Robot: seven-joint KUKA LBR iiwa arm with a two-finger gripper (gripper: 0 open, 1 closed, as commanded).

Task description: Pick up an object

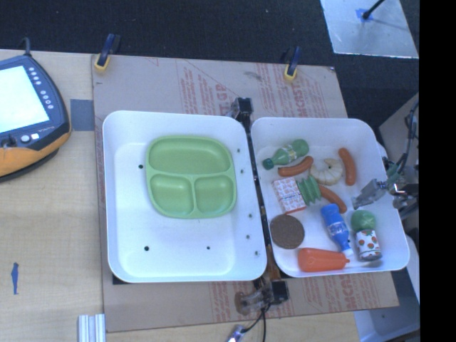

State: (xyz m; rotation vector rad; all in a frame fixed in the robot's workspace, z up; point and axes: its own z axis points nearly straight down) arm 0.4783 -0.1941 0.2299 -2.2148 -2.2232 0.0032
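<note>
The right bin (370,130) holds a jumble of toy food: a green bottle (287,153) lying on its side near the top left; two sausages, one (295,167) just below the bottle and one (347,165) upright near the right wall; a pale ring-shaped bagel (330,169) between them; a checked red and white packet (288,194); a brown round cookie (287,231); a blue bottle (335,226); an orange carrot (322,260) along the bottom edge; a green ball (363,220) above a small spotted can (368,245). The gripper (375,189) shows as grey metal at the bin's right rim, just above the green ball and near the upright sausage; nothing sits between its fingers, and whether they are spread or pressed together I cannot tell. The left bin (121,191) carries a green divided plate (191,175).
</note>
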